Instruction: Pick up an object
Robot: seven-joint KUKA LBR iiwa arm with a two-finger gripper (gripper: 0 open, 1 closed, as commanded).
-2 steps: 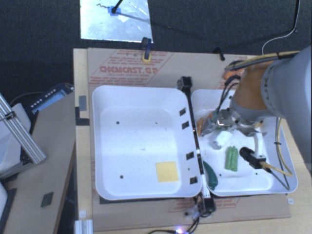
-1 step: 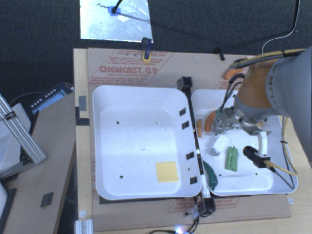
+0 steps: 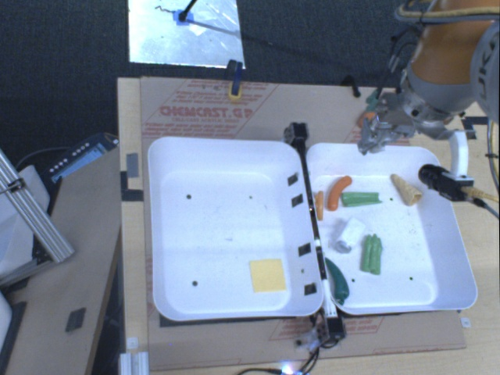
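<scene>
2 fingers of the gripper [image 3: 373, 142], spread and empty, hang above the right bin's [image 3: 445, 244] far edge; descend squarely over the orange sausage [image 3: 338, 191].

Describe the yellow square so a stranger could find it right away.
Look at the left white bin. Near its front edge, toward the divider between the bins, lies a flat yellow square. It is the bin's one loose thing; the green and orange pieces all lie in the right bin.

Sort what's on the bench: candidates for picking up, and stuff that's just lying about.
Candidates for picking:
yellow square, left bin
orange sausage, right bin
green strip
tan cone
white block
green bundle
dark green piece

Lying about:
yellow clip on the cardboard
foil sheet
</scene>
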